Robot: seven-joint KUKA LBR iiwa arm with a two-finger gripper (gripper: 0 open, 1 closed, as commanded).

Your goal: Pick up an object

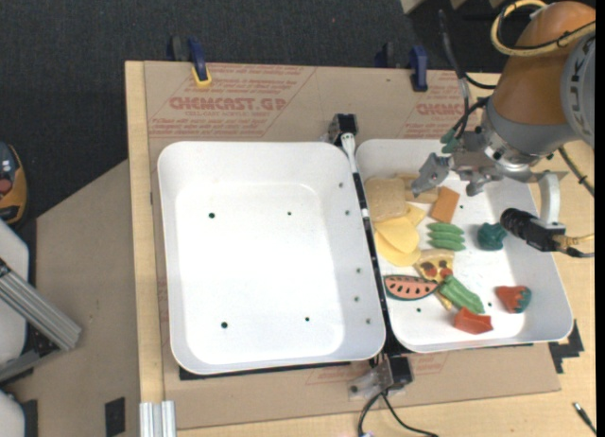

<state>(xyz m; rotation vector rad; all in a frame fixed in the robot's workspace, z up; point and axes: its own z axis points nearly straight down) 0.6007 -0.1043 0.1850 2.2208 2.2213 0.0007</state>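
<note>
Arm: reaches in over the right bin (558, 307), grey wrist with the orange band above it, hanging over the bin's far edge
Gripper (456, 172): hovers low above the far half of the right bin, near the orange block; whether its fingers are apart or together I cannot tell from this slant, and nothing is seen held
Nearest thing: the orange block (444, 204), lying tilted just beside the gripper, toward the bin's middle, touching or nearly touching the pale bread slice (385, 195)
Other candidates: yellow cheese pieces (397, 235) along the bin's left wall; green pea pod (446, 235) at the middle; dark teal piece (490, 235) just right of it; watermelon slice (406, 287) toward the near left corner; green pepper (461, 294) and red pieces (512, 299) along the near edge
Left bin (189, 166): bare white floor with small dark holes
Step in hand: closing in on a pick; the task is not yet done
How to do it well: the orange block looks the best choice, since it stands proud and has straight sides; line the fingers across its short width, matching its tilt, and come straight down so the bread slice is not caught with it
Risk: the pieces crowd the left half, so a skewed descent may nudge the block away or pinch two things at once; lift slowly and check the grip
</note>
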